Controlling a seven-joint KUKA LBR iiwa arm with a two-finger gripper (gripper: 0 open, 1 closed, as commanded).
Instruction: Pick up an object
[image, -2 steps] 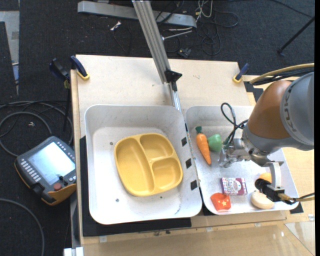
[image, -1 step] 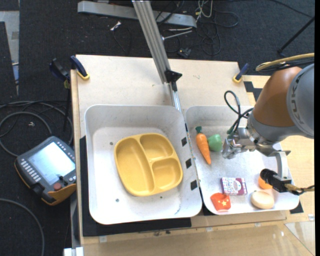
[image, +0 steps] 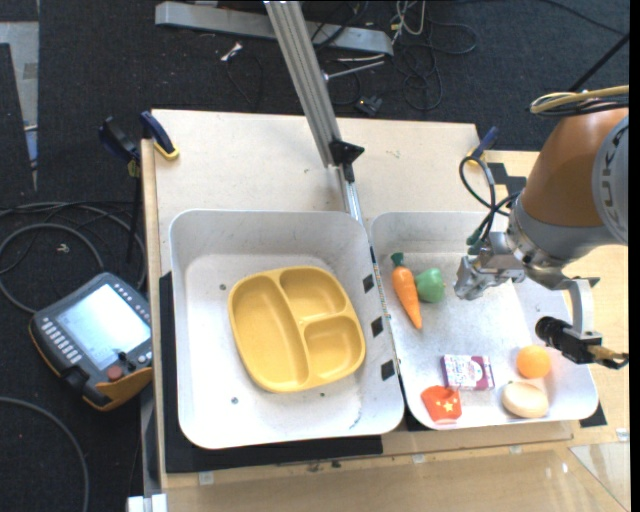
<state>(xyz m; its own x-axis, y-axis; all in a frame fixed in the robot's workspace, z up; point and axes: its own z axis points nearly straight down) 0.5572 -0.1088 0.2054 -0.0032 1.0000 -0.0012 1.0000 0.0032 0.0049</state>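
My gripper (image: 472, 281) hangs over the right bin (image: 478, 232), just right of a green ball-like object (image: 431, 285) and an orange carrot (image: 405, 293). It points down and nothing shows between its fingers. Further front in the same bin lie a pink-and-white small box (image: 467, 372), a red object (image: 441, 403), an orange fruit (image: 533, 361) and a pale egg-shaped object (image: 525, 399).
The left bin (image: 200, 240) holds a yellow divided plate (image: 297, 327). A metal pole (image: 310, 80) slants across the bench toward the bins' shared wall. A teach pendant (image: 92, 340) lies on the floor at left. Cables hang near the arm's wrist.
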